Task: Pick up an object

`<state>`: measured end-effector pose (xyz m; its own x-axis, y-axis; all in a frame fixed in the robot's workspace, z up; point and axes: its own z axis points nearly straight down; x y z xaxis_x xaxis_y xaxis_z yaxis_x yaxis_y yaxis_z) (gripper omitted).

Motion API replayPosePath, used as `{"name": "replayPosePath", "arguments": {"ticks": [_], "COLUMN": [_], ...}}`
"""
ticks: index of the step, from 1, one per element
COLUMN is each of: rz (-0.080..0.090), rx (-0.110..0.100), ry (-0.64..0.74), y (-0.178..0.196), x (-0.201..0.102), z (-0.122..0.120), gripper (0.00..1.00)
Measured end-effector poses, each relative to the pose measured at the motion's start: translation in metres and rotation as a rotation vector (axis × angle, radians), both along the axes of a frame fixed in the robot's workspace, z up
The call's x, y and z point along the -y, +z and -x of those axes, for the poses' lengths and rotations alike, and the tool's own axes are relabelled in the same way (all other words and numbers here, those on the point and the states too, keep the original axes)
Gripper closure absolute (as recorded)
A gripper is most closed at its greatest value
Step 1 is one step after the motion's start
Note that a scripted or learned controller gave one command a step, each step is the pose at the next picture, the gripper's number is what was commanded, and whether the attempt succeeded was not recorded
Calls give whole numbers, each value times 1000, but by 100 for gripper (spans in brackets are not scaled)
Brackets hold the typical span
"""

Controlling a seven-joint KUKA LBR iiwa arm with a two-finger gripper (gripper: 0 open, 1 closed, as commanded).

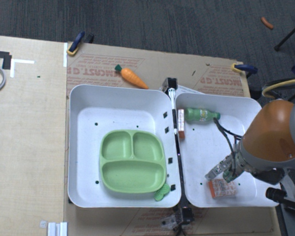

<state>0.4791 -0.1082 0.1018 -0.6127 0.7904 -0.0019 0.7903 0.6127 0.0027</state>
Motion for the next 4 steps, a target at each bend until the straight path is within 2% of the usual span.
{"name": "replayPosePath", "arguments": {"ticks": [1, 2, 3, 4], "rz": [0, 0, 0, -1], "rx": [-1, -3, -3, -3], "ry": [-401, -379, -379, -327], "y": [91, -10, -10, -9], "x": [-59, -6, -6, -3], "z": [0, -21, -21, 1], "gripper": [100, 100, 0, 0]}}
